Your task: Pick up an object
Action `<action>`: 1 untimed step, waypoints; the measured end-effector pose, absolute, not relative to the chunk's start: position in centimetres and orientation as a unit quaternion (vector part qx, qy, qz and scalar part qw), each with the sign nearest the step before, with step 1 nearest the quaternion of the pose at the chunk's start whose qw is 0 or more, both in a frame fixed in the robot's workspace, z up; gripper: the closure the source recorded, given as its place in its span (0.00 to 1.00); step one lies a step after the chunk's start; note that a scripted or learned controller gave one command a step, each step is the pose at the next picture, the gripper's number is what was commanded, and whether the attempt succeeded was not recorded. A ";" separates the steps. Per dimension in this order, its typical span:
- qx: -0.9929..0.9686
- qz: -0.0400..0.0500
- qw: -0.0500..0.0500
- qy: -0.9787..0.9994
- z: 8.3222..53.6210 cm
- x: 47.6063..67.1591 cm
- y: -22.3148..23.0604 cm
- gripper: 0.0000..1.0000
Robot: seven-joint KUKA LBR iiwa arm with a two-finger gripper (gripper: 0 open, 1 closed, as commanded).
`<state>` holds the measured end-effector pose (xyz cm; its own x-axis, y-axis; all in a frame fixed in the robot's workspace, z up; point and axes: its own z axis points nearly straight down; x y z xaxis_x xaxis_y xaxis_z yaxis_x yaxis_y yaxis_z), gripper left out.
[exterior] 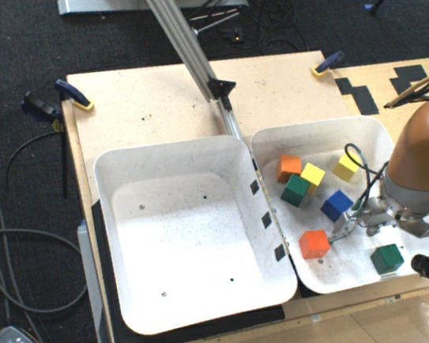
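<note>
The right bin (pixel 369 135) holds several coloured blocks. An orange block (pixel 289 167), a yellow block (pixel 311 174) and a green block (pixel 296 190) cluster at its upper left. Another yellow block (pixel 346 167) lies further right, with a blue block (pixel 336 204) below it. A red-orange block (pixel 314 244) sits near the bin's lower left, and a dark green block (pixel 386 258) near its front edge. My gripper (pixel 346 226) is low in the bin, just right of the red-orange block and below the blue one. Nothing visibly sits in its grasp.
The left bin (pixel 119 173) stands beside the right one, the two walls meeting at the middle. A slanted metal pole (pixel 188 47) rises from behind the bins. Clamps (pixel 75 95) hold the board's far corners. My arm (pixel 424 159) overhangs the right bin's right side.
</note>
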<state>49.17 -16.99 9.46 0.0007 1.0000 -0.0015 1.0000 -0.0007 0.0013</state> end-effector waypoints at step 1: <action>0.707 0.001 0.002 0.707 10.6 49.3 -17.0 1.00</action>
<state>49.25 -17.00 10.56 0.0005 1.0000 -0.0015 1.0000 -0.0005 0.0037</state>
